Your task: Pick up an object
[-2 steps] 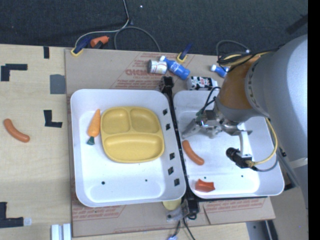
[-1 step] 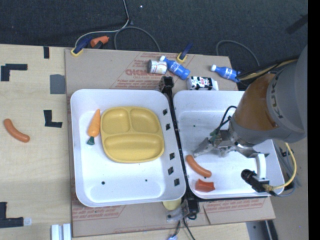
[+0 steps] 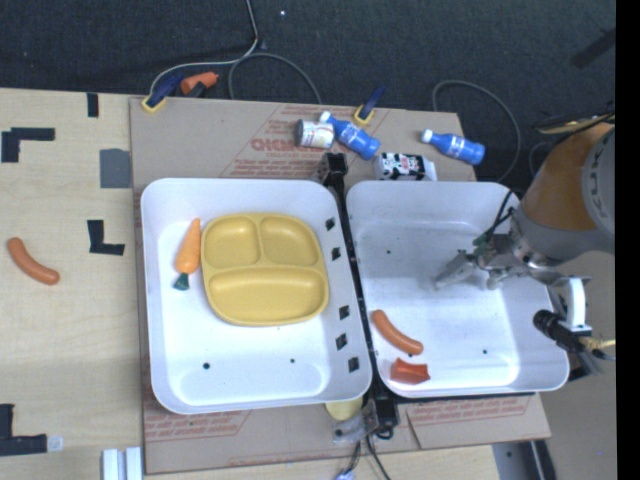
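- red print on the cardboard (image 3: pixel 270 143) under the bins, not legible
- gripper (image 3: pixel 462 268) over the right bin (image 3: pixel 440 208), fingers spread, nothing between them
- hot dog (image 3: pixel 396 332) in that bin, at 7 o'clock from gripper, apart

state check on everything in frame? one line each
gripper: low inside the right bin, nothing between its fingers
right bin: holds hot dog and red piece
hot dog: lying flat, free
red piece: lying by the bin's near wall
yellow tray: flat in left bin, compartments bare
carrot: lying beside the tray's left edge
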`<state>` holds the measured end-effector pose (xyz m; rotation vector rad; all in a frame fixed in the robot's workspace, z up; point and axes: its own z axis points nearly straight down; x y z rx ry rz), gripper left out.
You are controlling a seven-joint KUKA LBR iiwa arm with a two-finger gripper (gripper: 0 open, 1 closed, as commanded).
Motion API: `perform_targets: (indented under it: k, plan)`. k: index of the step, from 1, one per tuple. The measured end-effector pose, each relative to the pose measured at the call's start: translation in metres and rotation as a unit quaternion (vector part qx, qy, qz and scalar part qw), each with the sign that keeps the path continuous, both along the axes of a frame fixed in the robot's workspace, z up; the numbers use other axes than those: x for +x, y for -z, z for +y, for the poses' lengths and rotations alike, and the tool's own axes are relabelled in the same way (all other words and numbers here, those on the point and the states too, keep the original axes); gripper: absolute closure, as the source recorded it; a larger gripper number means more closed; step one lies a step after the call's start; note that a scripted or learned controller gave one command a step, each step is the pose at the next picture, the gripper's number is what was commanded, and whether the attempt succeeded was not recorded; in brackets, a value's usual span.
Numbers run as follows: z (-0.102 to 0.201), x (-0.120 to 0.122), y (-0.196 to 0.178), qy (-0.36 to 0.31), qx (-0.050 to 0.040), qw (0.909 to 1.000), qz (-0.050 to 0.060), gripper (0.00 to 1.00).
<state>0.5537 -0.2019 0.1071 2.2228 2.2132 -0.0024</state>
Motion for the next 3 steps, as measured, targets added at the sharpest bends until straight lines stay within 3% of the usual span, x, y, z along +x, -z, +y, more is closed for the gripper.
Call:
perform_targets:
  k: [1,2,3]
  plan:
    - [0.077,0.05,0.022,-0.006,0.0011,1.0,0.0,0.0]
    - [0.105,0.064,0.021,-0.004,0.0011,1.0,-0.001,0.0]
    - [0.083,0.117,0.022,-0.003,0.0016,1.0,-0.001,0.0]
